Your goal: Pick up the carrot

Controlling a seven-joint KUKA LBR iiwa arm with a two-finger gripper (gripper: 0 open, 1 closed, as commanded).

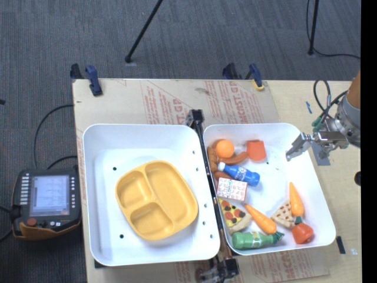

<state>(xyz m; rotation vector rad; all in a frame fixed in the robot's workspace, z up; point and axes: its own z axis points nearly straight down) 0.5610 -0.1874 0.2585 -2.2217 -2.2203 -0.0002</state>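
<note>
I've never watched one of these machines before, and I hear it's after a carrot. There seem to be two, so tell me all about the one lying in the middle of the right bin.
The carrot is a small toy, smooth like plastic, bright orange. It lies flat on the floor of the right bin, slanting from upper left to lower right. Its lower end meets the green bottle; the pizza slice lies just left, the other carrot off to the right.
</note>
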